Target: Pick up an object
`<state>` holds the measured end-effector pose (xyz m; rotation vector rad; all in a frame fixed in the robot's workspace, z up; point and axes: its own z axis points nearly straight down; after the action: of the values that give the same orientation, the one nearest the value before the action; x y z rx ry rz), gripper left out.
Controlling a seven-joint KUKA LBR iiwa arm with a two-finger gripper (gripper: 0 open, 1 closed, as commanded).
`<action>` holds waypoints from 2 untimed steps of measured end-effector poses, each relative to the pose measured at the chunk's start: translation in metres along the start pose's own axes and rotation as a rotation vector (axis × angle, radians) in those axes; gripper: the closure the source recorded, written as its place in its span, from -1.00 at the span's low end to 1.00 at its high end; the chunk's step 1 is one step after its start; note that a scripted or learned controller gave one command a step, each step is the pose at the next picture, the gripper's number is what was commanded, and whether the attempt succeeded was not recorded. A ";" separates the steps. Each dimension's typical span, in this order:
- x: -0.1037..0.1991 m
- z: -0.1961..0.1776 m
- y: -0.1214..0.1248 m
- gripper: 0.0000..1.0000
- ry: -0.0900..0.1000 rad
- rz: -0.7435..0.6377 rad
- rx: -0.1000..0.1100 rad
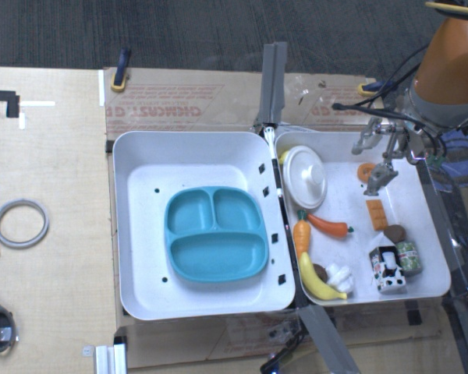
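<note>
A light wooden worktop [54,146] is seen carrying two shallow white bins side by side. In the left white bin [132,209], a turquoise plastic plate with three compartments [216,234] is laid flat near the middle. The right white bin [430,232] is filled with small objects. A round white lidded bowl [306,177] is set against its left wall, towards the far corner. An orange toy carrot with a green top [301,236] is placed just below the bowl, and a reddish-orange chilli-shaped piece [328,225] lies just beside it. A yellow toy banana [318,280] is curved along the near left corner, touching a small white crumpled item [339,275]. Near the near right corner, a black-and-white printed carton [388,269] stands beside a small green can [409,257], with a brown rounded lump [394,233] and an orange rectangular block [375,211] further back.

The grey arm's gripper [382,174] is held low over the far right part of the right bin, just beside a small orange piece [364,171]. Whether the gripper is open or closed cannot be told, and nothing is seen held in it.
</note>
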<state>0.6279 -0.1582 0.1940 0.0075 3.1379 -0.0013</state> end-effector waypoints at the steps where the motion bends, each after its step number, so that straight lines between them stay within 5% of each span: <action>1: -0.013 0.101 -0.032 -1.00 -0.001 -0.074 0.000; 2: 0.013 0.101 -0.017 -1.00 0.000 0.112 0.000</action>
<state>0.6152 -0.1756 0.0932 0.1835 3.1323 -0.0009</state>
